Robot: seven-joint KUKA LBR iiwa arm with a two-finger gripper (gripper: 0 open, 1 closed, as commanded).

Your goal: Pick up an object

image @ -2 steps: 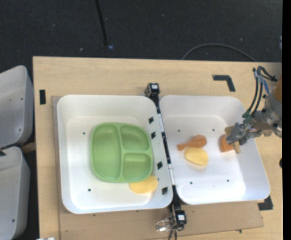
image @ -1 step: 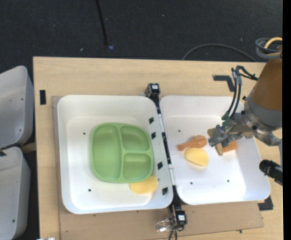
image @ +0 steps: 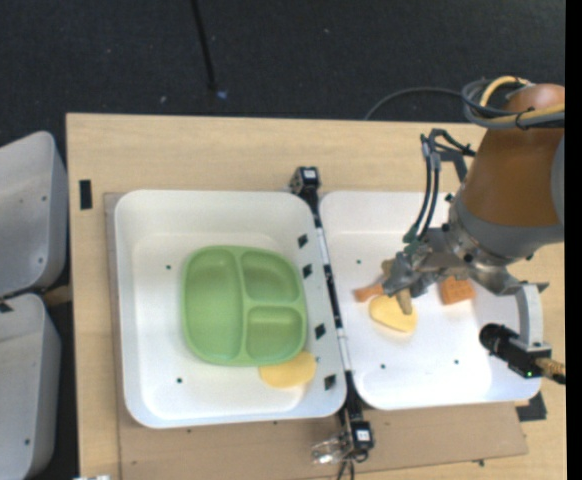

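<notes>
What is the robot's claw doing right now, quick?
End effector: low in the right bin, just above the yellow piece. Open or shut cannot be told, and nothing can be seen held.

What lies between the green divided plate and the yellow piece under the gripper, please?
In the camera view, the two bins' adjoining rims with black clips lie between the green plate and the yellow piece; otherwise bare white floor.

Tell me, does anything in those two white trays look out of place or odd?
One thing: in the left bin, a pale yellow piece lies half tucked under the edge of the green divided plate instead of in one of its compartments. In the right bin, the yellow piece and orange pieces lie loose, nothing spilled or broken.
</notes>
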